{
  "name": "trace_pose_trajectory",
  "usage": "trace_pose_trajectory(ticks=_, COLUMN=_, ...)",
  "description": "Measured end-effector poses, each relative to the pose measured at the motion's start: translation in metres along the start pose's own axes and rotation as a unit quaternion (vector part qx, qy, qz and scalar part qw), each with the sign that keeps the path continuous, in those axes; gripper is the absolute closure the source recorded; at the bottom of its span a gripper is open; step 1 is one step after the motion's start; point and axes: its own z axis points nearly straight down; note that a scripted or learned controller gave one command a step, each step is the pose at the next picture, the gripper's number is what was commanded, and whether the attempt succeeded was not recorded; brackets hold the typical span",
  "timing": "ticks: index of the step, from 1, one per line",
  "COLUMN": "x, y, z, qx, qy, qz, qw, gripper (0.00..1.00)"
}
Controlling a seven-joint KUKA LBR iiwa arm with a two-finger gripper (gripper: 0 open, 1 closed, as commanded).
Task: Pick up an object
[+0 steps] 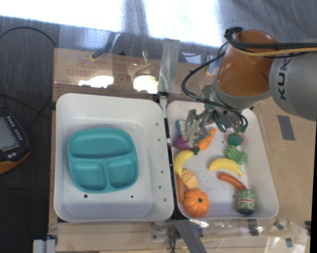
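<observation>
Nearest the camera, at the bottom of the right bin (264, 156), sits a small orange pumpkin (196, 201) with a green stem.

Going from the left: a handheld controller (5, 140) with a dark screen lies on the floor beside the tabletop (293, 158). The left bin (69, 104) holds a teal divided plate (103, 158), set at a slight tilt, with one long compartment on its far side and two smaller ones on its near side.

The right bin is crowded with toy food. Along its left wall lie a purple piece (181, 143), a yellow banana (181, 161) curving toward the near side, and a pale yellow corn cob (189, 178) just above the pumpkin. A carrot (206, 140) lies with its long axis on a diagonal, its narrow orange tip pointing up and to the right and its green end down and to the left, near the purple piece. Further right are a second banana (225, 165) lying roughly crosswise, a red sausage (232, 180) slanting down to the right, two green broccoli-like pieces (235, 153), and a small green can (245, 201) in the near right corner.

The hand (197, 125) hangs over the far left part of the right bin, just above the carrot and the purple piece; I cannot tell whether it is spread or pressed together, nor whether it touches either of them.
</observation>
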Motion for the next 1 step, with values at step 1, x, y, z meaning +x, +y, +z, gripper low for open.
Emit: trace_pose_trajectory(ticks=1, x=0.0103, y=0.0595, z=-0.0250, qx=0.000, qy=0.001, qz=0.059, qw=0.9982, gripper=1.00)
